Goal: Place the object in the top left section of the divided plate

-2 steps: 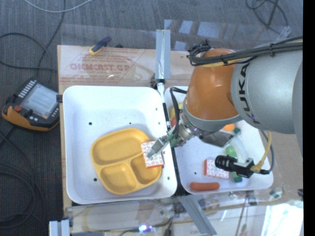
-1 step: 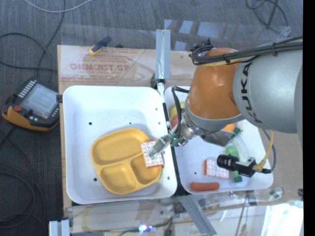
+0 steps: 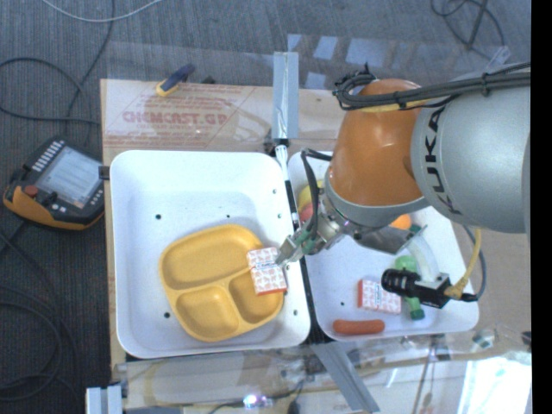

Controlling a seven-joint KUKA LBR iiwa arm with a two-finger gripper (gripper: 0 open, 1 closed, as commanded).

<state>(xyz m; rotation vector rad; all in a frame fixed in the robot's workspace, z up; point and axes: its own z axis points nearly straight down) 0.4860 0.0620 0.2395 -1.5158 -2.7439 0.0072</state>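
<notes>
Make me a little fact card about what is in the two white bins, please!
left bin: shallow white plastic bin holding a yellow divided plastic plate
on plate: small red-and-white patterned box, lying at the plate's right edge
gripper: gripper at the box's upper right corner, over the wall between the bins; grip unclear
right bin: second shallow white bin holding a small red-and-white packet and a red sausage-shaped toy
task status: box not yet in the plate's top left section
</notes>
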